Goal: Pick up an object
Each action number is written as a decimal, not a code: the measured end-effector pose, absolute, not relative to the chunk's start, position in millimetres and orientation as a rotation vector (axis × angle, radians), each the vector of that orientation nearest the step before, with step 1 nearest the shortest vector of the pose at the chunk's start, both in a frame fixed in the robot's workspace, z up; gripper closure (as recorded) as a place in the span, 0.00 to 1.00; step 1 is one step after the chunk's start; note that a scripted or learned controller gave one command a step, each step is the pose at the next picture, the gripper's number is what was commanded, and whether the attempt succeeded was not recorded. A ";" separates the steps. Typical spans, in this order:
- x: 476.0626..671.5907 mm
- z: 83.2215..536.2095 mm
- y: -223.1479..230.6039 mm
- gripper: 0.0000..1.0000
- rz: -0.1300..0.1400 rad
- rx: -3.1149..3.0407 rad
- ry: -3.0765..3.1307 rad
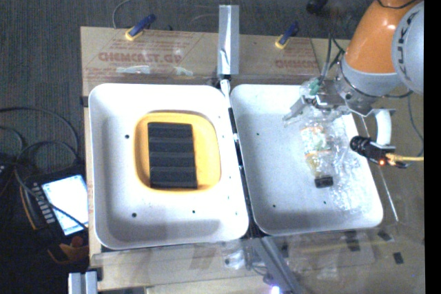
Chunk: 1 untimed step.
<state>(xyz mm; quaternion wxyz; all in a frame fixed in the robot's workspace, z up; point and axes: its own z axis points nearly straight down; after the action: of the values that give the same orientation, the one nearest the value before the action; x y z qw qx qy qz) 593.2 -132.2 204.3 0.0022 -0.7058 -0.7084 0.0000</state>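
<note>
**Reaching over the right bin: gripper at the clear plastic packaging**

Reaching in from the right, the grey arm with its orange band (386, 27) ends in the gripper (311, 98), which sits over the upper part of the right bin (269, 169). Thin metallic parts of the gripper spread toward the bin's upper middle. Whether it is wide, narrow or closed on anything cannot be told; the tips merge with the glinting plastic below.

Directly beneath and just below the gripper lies a crumpled clear plastic package (327, 148), running down the right half of that bin toward its lower right corner. Contact between gripper and plastic cannot be confirmed. A small dark object (324, 181) rests on or within the plastic, lower down. A black fitting with a red light (368, 147) stands at the bin's right rim.

The left bin (110, 203) holds a yellow tray (145, 148) near its centre, and in that tray lies a black ribbed block (171, 155), flat and well apart from the gripper.

Writing: the cardboard sheet (151, 58) behind the bins carries faded red print reading approximately "CHEMCAST GP"; a second red print near the right side is too faint to read. Two blue-and-yellow clamps (140, 27) (287, 35) pin that sheet at its far edge. A grey upright strip (228, 38) stands between the bins at the back.
</note>
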 end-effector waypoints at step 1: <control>589.3 106.3 -185.8 0.00 -0.021 -2.173 -2.295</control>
<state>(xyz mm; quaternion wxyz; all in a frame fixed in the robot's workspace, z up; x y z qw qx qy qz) 589.3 -185.8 106.3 -0.0095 -0.6876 -0.7260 -0.0068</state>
